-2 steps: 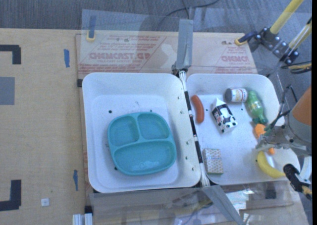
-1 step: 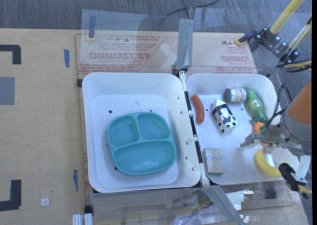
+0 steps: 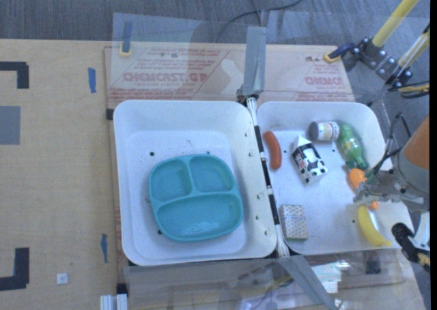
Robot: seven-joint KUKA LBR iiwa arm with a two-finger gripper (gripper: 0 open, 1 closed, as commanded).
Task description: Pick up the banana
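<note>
Nearest, the banana (image 3: 371, 227) lies untouched in the right bin (image 3: 334, 237), close to the worktop's front right corner, so the pick is not yet done. Just beyond it the gripper (image 3: 374, 191) hovers; whether it is spread or closed, I cannot tell.

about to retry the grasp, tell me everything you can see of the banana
The banana is yellow, smooth-skinned and gently curved, most likely a toy. It lies flat on the floor of the right bin, near the front right corner, running from upper left to lower right. The gripper sits just above its upper end, close to an orange object; whether it touches the banana is unclear. Nothing else touches it.
</note>
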